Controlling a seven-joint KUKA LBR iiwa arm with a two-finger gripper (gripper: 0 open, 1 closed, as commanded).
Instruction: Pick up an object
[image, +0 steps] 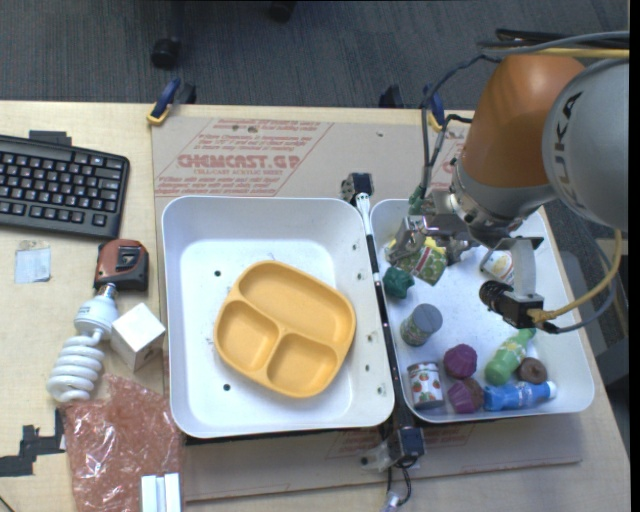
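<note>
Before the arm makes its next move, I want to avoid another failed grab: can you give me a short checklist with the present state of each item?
1. Gripper over the right bin: ok, it sits at the bin's far left part.
2. Something within reach of the gripper: ok, a multicolored object lies right under it and a green object just beside.
3. Object seated in the gripper: cannot tell, the wrist hides the contact.
4. Target standing apart from its neighbours: not ok, the things under the gripper are bunched together.
5. Left bin ready to receive: cannot tell, a yellow divided plate takes up its middle.
</note>
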